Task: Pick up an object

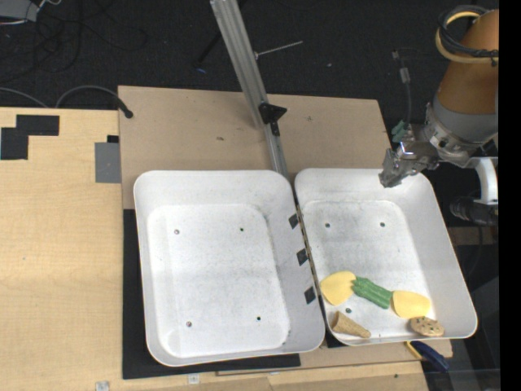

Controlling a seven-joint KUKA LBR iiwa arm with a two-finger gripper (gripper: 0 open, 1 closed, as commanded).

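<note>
In the right bin, near its front edge, a cluster of small toy-like pieces is found: two yellow pieces joined by a green piece, then a tan wedge and a brown cookie. All are judged light, stiff and rather smooth; the narrow green middle is judged the best hold. No writing can be read. The gripper hangs over the bin's far corner; its opening cannot be told.

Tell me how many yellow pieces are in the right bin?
2. One yellow piece lies near the bin's left wall; the other yellow piece lies nearer its front right corner. A green piece lies between them.
</note>
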